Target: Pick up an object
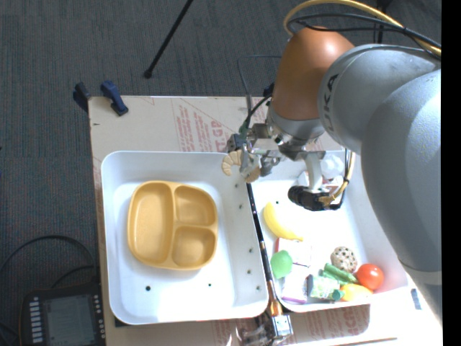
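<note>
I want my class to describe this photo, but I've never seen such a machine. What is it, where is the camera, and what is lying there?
It is a robot arm, grey with an orange band, photographed from a camera fixed above the bench. Its gripper hangs over the divide between two white bins. The left bin holds a yellow divided plate. The right bin holds a banana, a green ball, a tomato, a speckled ball and other small toys. Whether the gripper holds anything is unclear.

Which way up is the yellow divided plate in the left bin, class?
Right way up. The yellow divided plate lies flat on the left bin, with its three hollow compartments facing the camera and nothing in them.
</note>
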Tool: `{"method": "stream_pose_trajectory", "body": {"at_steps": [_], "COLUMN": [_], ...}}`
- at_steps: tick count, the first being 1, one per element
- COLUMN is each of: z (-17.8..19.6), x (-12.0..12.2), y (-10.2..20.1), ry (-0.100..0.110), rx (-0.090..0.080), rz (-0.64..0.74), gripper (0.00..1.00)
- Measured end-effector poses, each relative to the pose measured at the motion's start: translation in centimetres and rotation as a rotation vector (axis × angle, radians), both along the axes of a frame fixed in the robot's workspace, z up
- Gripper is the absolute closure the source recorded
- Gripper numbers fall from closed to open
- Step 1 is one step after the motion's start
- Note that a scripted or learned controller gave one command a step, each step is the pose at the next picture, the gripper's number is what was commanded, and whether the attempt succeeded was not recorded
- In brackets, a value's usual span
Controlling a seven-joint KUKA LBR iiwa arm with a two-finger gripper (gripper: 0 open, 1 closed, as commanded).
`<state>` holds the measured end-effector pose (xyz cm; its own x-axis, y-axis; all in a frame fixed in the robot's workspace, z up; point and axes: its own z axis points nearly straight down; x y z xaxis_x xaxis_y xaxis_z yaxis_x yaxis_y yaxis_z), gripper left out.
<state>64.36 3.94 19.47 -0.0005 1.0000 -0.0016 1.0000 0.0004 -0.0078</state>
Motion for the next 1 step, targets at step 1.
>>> {"method": "stream_pose_trajectory", "body": {"at_steps": [1], "z": [1.69], "x": [-2.01], "y": [1.03], "ry": [0.001], "rx": [0.001], "rz": [0.003], "gripper": [1.00]}}
